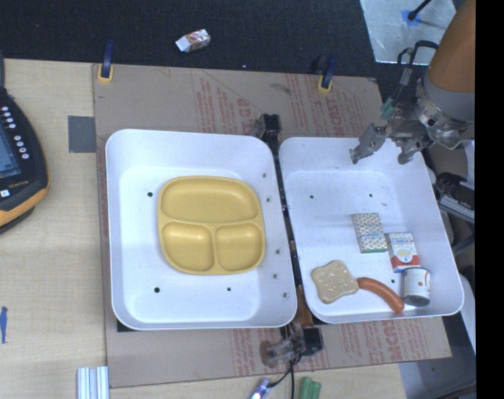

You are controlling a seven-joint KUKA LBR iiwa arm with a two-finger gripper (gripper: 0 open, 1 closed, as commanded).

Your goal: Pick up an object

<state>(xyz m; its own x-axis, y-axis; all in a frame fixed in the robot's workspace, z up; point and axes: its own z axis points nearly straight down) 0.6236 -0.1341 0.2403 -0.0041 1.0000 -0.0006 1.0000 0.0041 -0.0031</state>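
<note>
Gripper (387, 142), fingers spread and empty, above the far rim of the right shallow white plastic bin (318, 223). Candidate objects cluster well below it: green-patterned flat packet (368, 232), tan toast-shaped toy (333, 281), orange sausage toy (381, 293). Crowding risks a glancing, failed grasp; yellow divided plate (211, 224) lies leftward.

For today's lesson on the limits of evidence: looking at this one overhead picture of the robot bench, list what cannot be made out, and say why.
- Print on the small packets: too small to read in the camera view.
- Gripper: whether anything sits between its fingers is too small and cluttered to tell.
- The arm: cut off by the right edge.
- Handheld controller: cut off by the left edge, screen unreadable.
- Small can: label blurred.
</note>
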